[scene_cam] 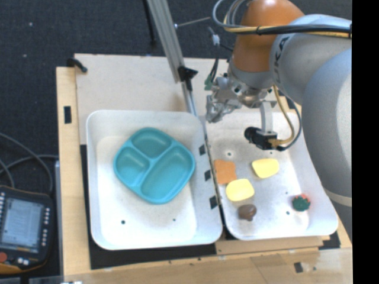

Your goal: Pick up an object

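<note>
My gripper (215,112) hangs over the far left corner of the right bin (284,218), above bare bin floor, with nothing visible between its fingers. Below it in that bin lie an orange square block (225,171), a yellow piece (265,168) to its right, a second yellow piece (240,190) just below, a small brown lump (247,212) and a green and red item (301,203) at the right side. All of them lie apart from the gripper.
The left bin (106,229) holds a teal divided plate (154,165). A slanted metal pole (169,40) rises at the back between the bins. The arm's grey body (323,81) covers the right bin's far right side.
</note>
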Controlling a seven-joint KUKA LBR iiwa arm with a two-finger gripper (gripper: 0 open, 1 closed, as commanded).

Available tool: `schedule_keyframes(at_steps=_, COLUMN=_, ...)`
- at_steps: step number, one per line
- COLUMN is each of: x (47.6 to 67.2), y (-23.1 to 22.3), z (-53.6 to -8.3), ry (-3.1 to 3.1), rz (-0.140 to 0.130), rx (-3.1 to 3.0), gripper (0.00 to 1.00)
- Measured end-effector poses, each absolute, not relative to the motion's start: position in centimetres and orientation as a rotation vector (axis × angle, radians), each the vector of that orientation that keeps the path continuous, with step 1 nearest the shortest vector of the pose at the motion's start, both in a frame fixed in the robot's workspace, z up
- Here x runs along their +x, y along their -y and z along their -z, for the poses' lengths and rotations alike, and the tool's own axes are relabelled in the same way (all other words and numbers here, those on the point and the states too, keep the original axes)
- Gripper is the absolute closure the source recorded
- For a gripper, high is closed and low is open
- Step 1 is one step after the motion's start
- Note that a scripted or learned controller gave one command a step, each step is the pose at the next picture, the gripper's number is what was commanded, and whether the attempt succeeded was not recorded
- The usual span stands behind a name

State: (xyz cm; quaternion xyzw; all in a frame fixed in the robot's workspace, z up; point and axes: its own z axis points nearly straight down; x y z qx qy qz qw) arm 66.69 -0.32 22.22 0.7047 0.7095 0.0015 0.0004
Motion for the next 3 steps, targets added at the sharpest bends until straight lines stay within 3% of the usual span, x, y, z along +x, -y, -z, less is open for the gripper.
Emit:
schedule_keyframes(at_steps=2, x=64.9, y=-8.3, z=-24.8, ry=-2.229, rz=-0.006, rx=2.213, gripper=1.0)
schedule_keyframes(at_steps=3, x=64.9, y=-8.0, z=-24.7, ry=-2.222, rz=-0.004, rx=2.22, gripper=0.0)
